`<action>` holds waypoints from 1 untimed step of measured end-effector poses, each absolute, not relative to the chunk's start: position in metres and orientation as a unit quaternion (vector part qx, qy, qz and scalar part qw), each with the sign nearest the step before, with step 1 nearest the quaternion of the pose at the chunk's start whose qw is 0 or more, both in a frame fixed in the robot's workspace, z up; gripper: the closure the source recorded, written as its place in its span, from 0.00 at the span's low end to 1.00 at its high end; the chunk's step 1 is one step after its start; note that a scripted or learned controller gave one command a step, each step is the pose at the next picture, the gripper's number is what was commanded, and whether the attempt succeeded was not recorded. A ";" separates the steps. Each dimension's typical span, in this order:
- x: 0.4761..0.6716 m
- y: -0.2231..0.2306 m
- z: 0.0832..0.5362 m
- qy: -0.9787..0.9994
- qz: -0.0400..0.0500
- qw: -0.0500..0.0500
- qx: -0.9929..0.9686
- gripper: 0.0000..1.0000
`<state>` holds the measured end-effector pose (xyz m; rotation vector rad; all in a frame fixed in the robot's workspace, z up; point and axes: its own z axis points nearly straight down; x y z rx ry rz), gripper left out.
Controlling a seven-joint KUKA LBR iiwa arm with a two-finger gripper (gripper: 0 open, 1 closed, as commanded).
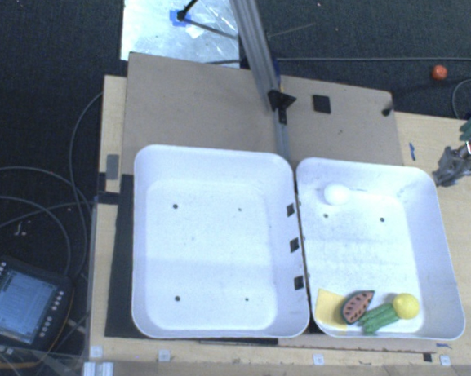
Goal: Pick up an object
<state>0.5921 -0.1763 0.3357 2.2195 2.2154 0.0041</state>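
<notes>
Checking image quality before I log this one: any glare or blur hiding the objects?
Camera view: the white ball nearly washes out against the bright right bin; the toys at its near edge stay distinct; the hand at the right edge is blurred.

Pincer (452, 171) at R bin (444, 242) far corner — white ball (336, 194) up top, toys (372, 308) near edge.

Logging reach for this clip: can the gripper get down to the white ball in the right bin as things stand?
Probably yes. The white ball lies alone near the right bin's far wall, nothing over it, and the gripper sits just outside that bin's far right corner.
</notes>
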 end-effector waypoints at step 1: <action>0.546 -0.191 0.380 0.707 0.001 0.003 0.708 1.00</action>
